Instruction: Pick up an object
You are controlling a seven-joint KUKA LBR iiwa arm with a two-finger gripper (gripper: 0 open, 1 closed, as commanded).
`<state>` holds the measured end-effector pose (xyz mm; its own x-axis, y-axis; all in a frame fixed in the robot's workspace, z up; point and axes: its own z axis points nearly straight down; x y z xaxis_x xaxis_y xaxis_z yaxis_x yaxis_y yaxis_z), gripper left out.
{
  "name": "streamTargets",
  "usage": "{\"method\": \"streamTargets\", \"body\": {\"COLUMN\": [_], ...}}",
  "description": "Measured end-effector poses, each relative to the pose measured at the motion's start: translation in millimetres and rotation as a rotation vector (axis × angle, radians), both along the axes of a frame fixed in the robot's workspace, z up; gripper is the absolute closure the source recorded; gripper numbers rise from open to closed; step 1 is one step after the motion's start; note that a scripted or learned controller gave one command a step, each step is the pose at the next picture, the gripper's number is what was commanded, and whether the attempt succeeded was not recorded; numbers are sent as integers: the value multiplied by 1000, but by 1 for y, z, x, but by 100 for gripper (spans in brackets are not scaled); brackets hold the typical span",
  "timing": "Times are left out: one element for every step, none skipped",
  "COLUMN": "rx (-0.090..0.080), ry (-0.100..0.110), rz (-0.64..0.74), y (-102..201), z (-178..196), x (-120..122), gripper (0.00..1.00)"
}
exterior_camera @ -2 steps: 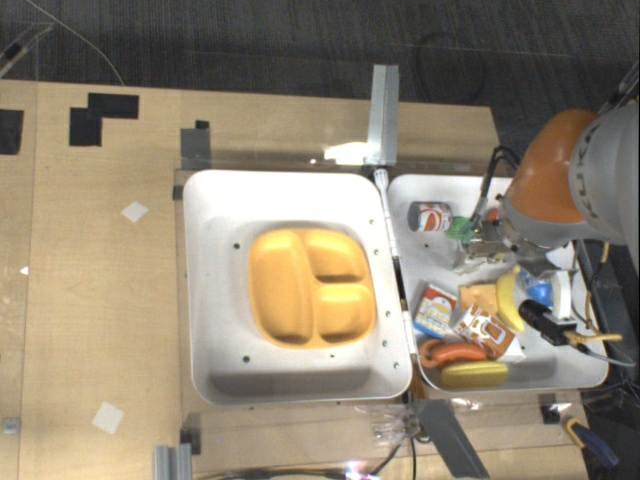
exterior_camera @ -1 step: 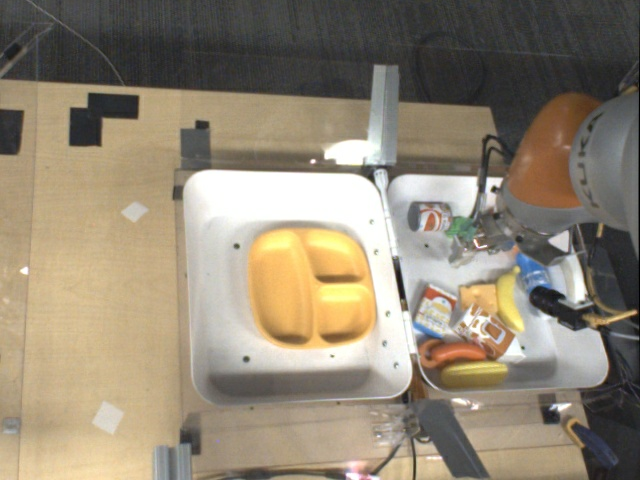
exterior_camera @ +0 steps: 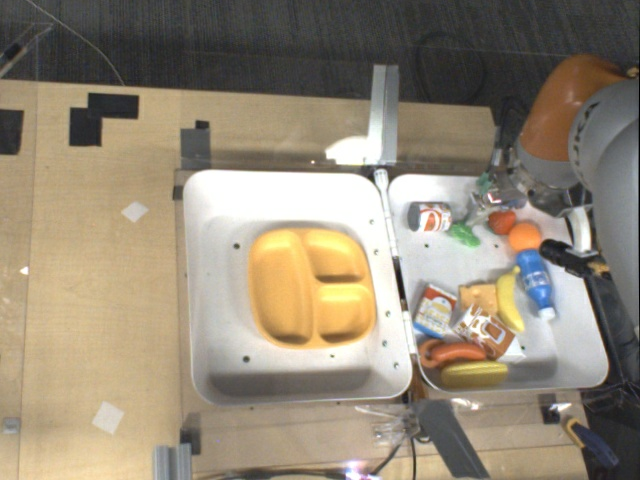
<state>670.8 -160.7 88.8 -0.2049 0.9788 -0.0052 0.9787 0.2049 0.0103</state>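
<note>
The arm reaches in from the right, wrist bent down over the right bin's (exterior_camera: 600,363) far corner. Its end effector (exterior_camera: 493,200) hangs just above a small red object (exterior_camera: 502,222) beside an orange ball (exterior_camera: 524,236); its opening cannot be made out.

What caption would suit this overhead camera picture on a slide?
Grey arm's gripper hovers over the right white bin of toy food; yellow divided plastic tray sits in the left.
</note>
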Motion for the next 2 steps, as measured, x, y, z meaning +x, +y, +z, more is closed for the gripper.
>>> {"method": "streamTargets", "body": {"rx": [4, 3], "ry": [-1, 3], "rz": [-79, -82], "y": [46, 44], "z": [50, 47], "x": [2, 0], "gripper": [100, 0]}}
